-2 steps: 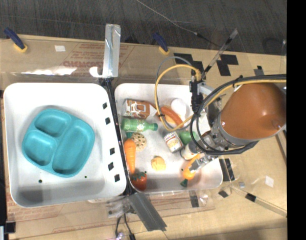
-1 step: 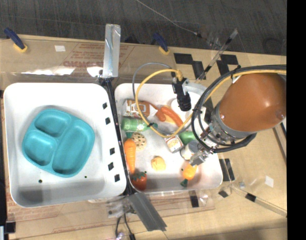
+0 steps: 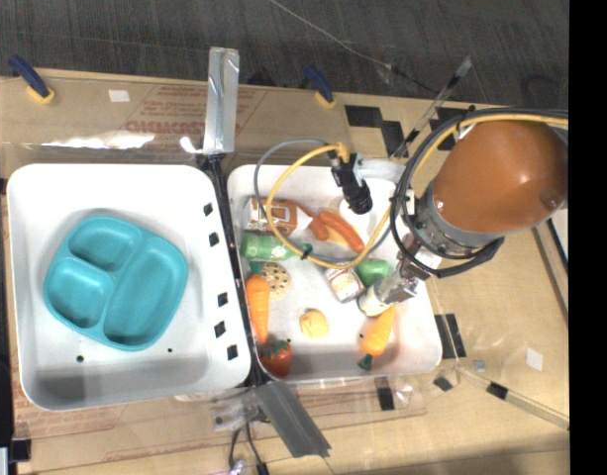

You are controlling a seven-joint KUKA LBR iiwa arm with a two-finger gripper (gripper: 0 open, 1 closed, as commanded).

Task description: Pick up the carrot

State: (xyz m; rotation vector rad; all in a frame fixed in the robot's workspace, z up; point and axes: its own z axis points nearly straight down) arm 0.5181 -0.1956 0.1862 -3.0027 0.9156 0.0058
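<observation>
A: Our bench (image 3: 75, 97) holds two white bins; the carrot (image 3: 257, 305) lies at the right bin's (image 3: 422, 349) left edge, lower centre of frame.

B: Our gripper (image 3: 387, 295) hovers right of it, near another orange piece (image 3: 378, 332). We cannot tell its state. We should shift left, then descend square.

Red printed lettering is observed on the cardboard sheet (image 3: 174, 117) behind the left bin, seen upside down and too blurred to be read. A printed label is noted on a small packet (image 3: 280, 216) in the right bin; its wording cannot be made out. No other markings are legible.
</observation>
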